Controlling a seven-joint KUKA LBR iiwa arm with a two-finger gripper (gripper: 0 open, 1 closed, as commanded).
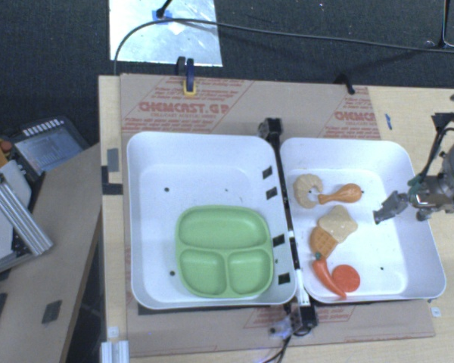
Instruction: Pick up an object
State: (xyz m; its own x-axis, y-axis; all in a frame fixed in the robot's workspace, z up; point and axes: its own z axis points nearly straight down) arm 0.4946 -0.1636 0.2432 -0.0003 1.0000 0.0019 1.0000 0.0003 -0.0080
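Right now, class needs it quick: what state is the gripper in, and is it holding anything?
Gripper: over the right bin, nothing seen held; open or closed cannot be told.

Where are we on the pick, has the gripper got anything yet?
Nothing looks picked yet. The drumstick, the tan cookie-like piece, the carrot and the red disc all lie on the floor of the right bin. The gripper sits above the bin's right side, apart from them, with nothing visibly in it. Still left: descend, grasp and lift one.
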